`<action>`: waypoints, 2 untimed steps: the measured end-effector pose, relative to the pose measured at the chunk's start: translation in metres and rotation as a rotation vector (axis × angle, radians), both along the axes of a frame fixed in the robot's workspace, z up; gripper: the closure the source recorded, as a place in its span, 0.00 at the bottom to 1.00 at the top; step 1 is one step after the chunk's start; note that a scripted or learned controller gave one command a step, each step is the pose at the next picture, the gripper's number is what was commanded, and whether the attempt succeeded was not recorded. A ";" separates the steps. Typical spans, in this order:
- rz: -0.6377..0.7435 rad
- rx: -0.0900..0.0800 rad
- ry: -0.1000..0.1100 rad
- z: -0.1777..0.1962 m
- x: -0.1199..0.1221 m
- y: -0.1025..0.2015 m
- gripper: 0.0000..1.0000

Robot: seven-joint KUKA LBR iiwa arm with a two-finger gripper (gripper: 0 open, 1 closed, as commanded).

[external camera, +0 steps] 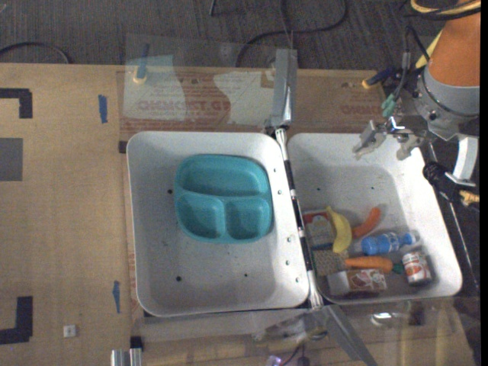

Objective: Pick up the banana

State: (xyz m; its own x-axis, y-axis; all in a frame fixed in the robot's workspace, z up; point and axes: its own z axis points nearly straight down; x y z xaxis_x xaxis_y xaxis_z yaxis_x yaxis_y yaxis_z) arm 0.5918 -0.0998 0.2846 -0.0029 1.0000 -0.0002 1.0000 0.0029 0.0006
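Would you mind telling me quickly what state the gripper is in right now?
Gripper: open, holding nothing, above the far edge of the right bin; the banana lies untouched in that bin.

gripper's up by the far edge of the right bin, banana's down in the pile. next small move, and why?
Probably bring the gripper toward the camera and slightly left, stopping above the banana. It hangs at the right bin's far edge holding nothing, while the banana lies nearer, beside the carrot and blue bottle.

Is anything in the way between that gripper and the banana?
Nothing visible. The gripper hangs over the right bin's far edge, and bare white floor lies between it and the banana. The banana does sit close beside a sponge and an orange carrot.
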 end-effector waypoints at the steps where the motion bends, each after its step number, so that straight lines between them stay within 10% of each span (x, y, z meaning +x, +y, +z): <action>1: 0.282 0.000 -0.001 -0.090 -0.037 0.023 0.00; 2: 0.337 -0.003 -0.017 -0.182 -0.052 -0.003 0.00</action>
